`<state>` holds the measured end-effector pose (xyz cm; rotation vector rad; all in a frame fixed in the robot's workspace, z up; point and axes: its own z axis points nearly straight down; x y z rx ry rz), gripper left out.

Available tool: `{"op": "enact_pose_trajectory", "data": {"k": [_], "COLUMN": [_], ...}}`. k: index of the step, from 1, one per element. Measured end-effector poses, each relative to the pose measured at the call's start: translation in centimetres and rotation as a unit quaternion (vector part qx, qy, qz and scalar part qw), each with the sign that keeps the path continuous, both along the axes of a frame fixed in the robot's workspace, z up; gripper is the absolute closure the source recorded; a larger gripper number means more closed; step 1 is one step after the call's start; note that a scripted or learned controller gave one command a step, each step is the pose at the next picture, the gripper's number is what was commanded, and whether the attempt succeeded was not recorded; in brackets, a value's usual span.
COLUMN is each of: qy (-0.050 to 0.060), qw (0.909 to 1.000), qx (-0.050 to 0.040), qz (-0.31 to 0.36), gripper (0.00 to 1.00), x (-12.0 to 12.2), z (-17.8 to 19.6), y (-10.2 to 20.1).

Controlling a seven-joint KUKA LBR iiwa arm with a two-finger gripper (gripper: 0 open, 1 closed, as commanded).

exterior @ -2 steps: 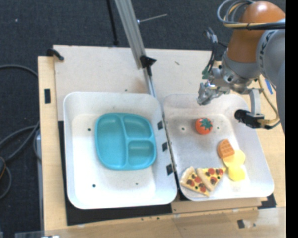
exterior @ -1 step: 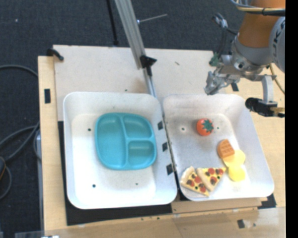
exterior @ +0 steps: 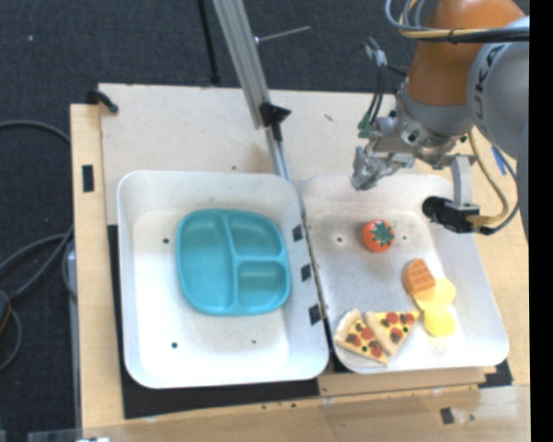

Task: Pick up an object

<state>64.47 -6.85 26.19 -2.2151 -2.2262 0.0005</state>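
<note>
The bench (exterior: pixel 184 132) carries two shallow white bins set side by side and touching along their inner edges. The left bin (exterior: pixel 147 339) contains one turquoise divided tray (exterior: pixel 232 261), lying flat near the bin's centre, with three compartments facing up. The right bin (exterior: pixel 484 325) contains four toy food items. A toy tomato (exterior: pixel 378 235), red-orange with a green top, lies in the middle of the bin, apart from the others. To its right and nearer the front, an orange waffle-like piece (exterior: pixel 419 275) lies touching a yellow piece (exterior: pixel 438 308) that extends toward the near right corner. Two pizza slices (exterior: pixel 378 332) lie side by side at the near edge of the bin, just left of the yellow piece. The arm (exterior: pixel 461 40) enters from the right, its orange band positioned above the far right corner of the right bin. The gripper (exterior: pixel 363 175) hangs over the far left edge of the right bin, well apart from the tomato and holding nothing visible; whether its tips are apart or together cannot be told from this angle. A slanted aluminium post (exterior: pixel 244 44) rises from the far side of the bench between the bins.
</note>
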Motion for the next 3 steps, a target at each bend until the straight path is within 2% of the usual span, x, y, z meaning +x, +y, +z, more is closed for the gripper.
{"op": "enact_pose_trajectory", "data": {"k": [1,2,3], "qy": [0.000,0.000,-0.001], "qw": [1.0000,1.0000,1.0000], "qx": [0.0005,0.0002,0.0008], "qz": [0.001,0.000,0.001], "gripper": [1.00,1.00,1.00], "x": [-1.2,-2.7,-4.5], "z": [-1.0,-2.0,-0.9], "y": [5.7,9.9,15.0]}}
